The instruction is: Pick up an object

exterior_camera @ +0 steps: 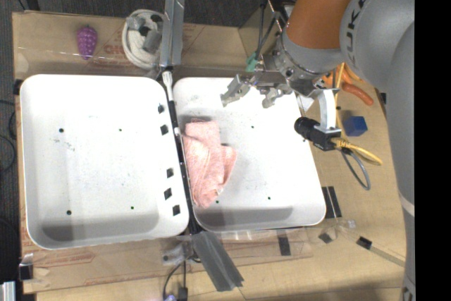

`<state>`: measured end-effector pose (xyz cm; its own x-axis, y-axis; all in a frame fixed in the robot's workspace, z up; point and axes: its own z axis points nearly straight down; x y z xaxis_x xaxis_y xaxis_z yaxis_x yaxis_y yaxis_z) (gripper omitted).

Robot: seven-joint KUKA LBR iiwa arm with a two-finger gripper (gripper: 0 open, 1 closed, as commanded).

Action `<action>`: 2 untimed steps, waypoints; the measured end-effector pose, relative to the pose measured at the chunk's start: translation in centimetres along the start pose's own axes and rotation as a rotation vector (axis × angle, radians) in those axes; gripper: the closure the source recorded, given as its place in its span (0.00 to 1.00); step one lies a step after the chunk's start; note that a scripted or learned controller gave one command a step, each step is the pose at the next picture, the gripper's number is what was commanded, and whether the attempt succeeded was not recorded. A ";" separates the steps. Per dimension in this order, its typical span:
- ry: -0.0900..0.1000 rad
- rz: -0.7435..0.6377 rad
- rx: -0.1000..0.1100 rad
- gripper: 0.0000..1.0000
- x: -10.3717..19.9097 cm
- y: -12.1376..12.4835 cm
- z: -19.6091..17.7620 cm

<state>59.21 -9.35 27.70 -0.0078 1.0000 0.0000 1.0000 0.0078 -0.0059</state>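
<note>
End effector poised over the right bin, nothing gripped

The end effector (250, 93), fingers spread wide, hangs above the right bin's (296, 180) far edge; the pink cloth (208, 162) lies nearer and leftward, against the bin's left wall.

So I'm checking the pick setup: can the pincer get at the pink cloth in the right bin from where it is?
Probably yes. The pincer hangs over the right bin, the pink cloth lies uncovered against the bin's left wall, and nothing sits between them.
</note>
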 end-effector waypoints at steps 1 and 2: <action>0.000 -0.121 0.000 0.00 -4.2 -1.2 9.0; 0.000 0.037 -0.006 0.00 -1.9 2.4 -5.6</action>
<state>61.61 -11.24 33.34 0.0292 0.9996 -0.0003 0.9996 -0.0292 -0.0003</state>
